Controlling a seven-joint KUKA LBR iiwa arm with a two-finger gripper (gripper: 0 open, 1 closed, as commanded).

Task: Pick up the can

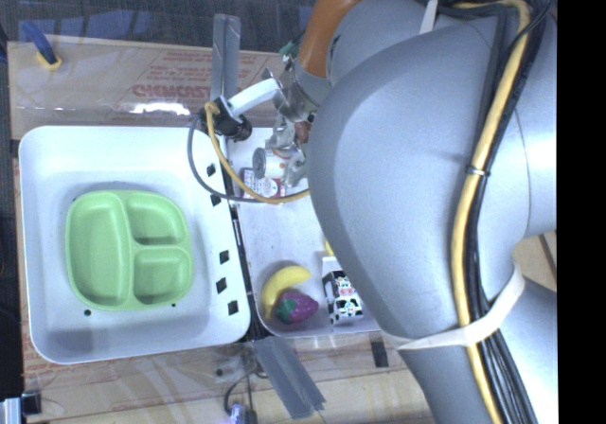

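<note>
Looking down from the camera view, you see two shallow white bins side by side on the worktop [114, 384], whose pale surface shows a wood-like grain along the near edge. The left bin [38, 223] is smooth moulded plastic with rounded corners, and in it lies a light green tray [128, 247], a soft-cornered square split into three compartments.

The bulky grey arm [426, 176], matte and rounded, covers most of the right bin [248, 261]. It narrows towards an orange band [331, 10], and a yellow cable and black cables run along its shell.

Your tool [282, 143] hangs low at the far end of the right bin, metallic and angular. Whether its fingers are apart or together you cannot tell; they blur into the clutter there. The can [263, 171], a small cylinder with a white and red label, lies just beside the tool, right under it.

At the bin's near end sit a curved yellow banana [282, 280], a rounded purple fruit [295, 308] touching it, and a small black-and-white carton [343, 297].
</note>
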